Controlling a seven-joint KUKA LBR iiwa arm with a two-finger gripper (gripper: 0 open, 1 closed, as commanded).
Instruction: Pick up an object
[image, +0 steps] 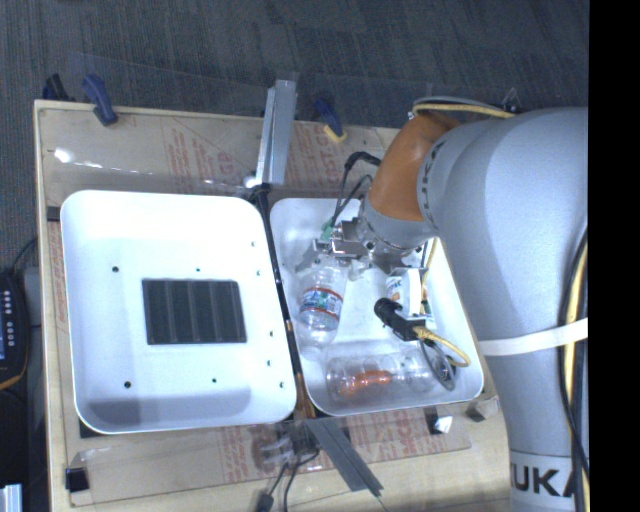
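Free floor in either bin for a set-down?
Left bin: bare white floor on every side of the dark grated panel, widest along its far wall. Right bin is crowded: upright water bottle, clear bottle lying along the near wall, and the gripper over its far end.

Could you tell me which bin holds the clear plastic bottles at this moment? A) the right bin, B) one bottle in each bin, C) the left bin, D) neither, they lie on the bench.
A: both clear bottles, the labelled bottle and the second bottle near the front wall, lie in the right bin, under the arm's end effector; the left bin shows just a dark grille.
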